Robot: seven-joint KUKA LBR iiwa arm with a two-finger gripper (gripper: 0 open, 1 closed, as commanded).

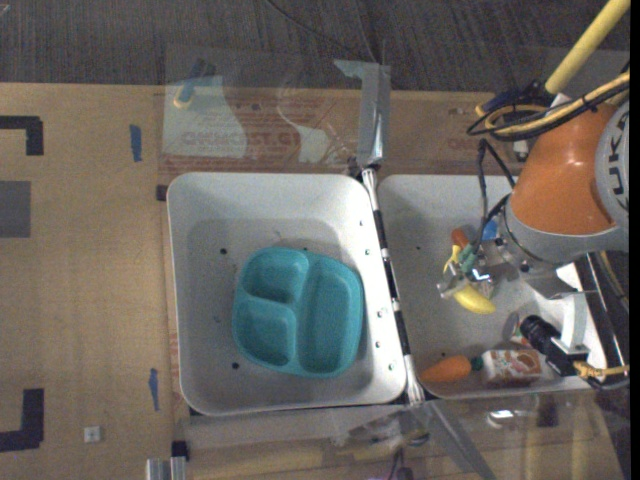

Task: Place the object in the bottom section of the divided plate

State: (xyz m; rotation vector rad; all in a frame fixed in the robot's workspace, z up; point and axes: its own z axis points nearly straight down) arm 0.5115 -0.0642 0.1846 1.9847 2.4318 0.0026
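A: Looking at the right bin point(420, 208), where is the gripper point(468, 278) hanging?

B: It is hanging low over the bin's middle, right above the yellow banana point(476, 302). The banana is lying just under the gripper, possibly touching it; whether the gripper is gripping it or standing wide, I cannot tell.

A: What else is sitting nearby?

B: An orange carrot point(446, 370) and a small labelled bottle point(512, 365) are lying along the near wall, well apart from the banana.

A: And the divided plate point(298, 310)?

B: The teal plate is resting in the left bin point(200, 218), with open white floor surrounding it and the shared bin walls standing between it and the banana.
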